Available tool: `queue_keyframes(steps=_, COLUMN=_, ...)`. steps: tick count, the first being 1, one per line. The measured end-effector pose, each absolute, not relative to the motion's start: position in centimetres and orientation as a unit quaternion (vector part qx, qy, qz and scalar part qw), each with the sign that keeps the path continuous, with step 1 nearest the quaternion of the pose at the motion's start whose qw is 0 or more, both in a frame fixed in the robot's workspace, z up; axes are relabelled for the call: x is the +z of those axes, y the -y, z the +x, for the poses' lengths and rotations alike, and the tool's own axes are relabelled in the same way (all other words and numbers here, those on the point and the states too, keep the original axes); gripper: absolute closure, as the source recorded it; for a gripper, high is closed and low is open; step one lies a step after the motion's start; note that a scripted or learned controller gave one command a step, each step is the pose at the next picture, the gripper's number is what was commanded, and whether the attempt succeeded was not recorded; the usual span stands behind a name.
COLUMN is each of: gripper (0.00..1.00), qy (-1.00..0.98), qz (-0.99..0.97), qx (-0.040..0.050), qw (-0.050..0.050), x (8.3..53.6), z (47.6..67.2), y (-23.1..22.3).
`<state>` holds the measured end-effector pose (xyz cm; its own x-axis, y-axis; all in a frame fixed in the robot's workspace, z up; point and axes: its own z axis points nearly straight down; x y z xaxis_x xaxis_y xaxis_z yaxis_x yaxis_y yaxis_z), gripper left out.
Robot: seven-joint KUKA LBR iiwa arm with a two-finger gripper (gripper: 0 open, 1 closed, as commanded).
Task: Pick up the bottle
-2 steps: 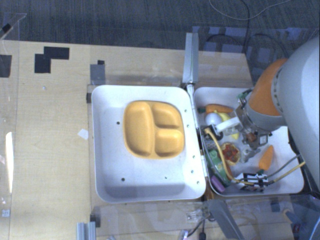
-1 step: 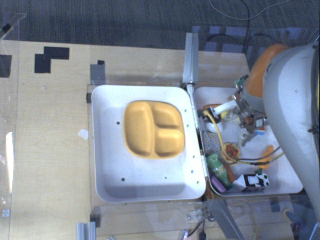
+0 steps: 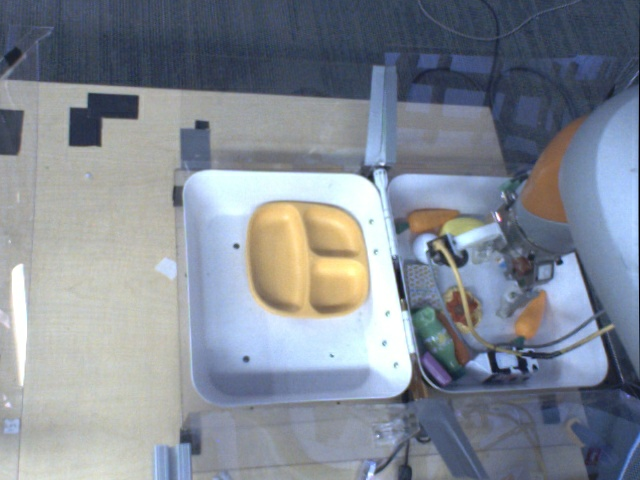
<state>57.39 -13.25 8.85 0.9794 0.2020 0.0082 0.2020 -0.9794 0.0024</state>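
Bottle (image 3: pixel 432 330), green, lying at right bin's (image 3: pixel 590 366) left edge nr purple item (image 3: pixel 436 370); gripper (image 3: pixel 516 286) above bin centre, jaws' state unclear.

Two bins sit side by side on the bench (image 3: pixel 100 298). The left bin (image 3: pixel 215 368) holds a three-compartment tray (image 3: pixel 305 258) near its middle. The gripper (image 3: pixel 520 278) hangs inside the right bin (image 3: pixel 585 368). Left of the fingers lies a cluster of items; the bottle (image 3: pixel 436 336) lies below-left of them, against the bin's left wall.
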Motion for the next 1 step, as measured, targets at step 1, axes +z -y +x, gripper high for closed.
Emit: queue_keyframes(steps=1, gripper=1.00, qy=-0.103, qz=0.995, qx=0.0083, qw=0.001, x=10.11, z=57.71, y=13.12)
